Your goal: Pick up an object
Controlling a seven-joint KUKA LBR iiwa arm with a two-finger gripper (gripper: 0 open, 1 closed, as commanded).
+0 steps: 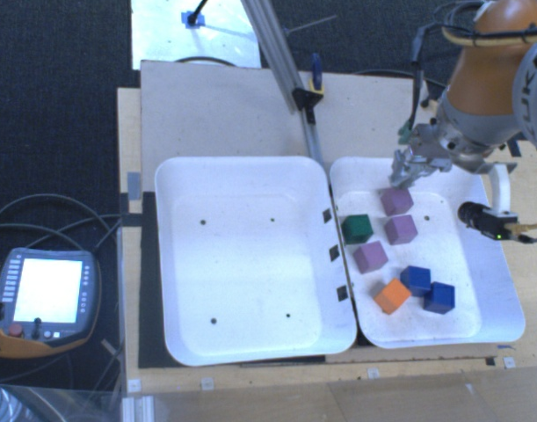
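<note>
Here the gripper hovers just above the purple cube; its grasp I cannot tell. Best descend straight, centred on that cube.

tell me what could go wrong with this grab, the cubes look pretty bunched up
1. The claw hangs at the far purple cube, close to the right bin's far wall; it may hit the wall or push the cube away.
2. A second purple cube sits just in front and the green cube lies nearby, so closing could nudge a neighbour.
3. The two blue cubes touch, which makes a clean single pick harder there.
</note>
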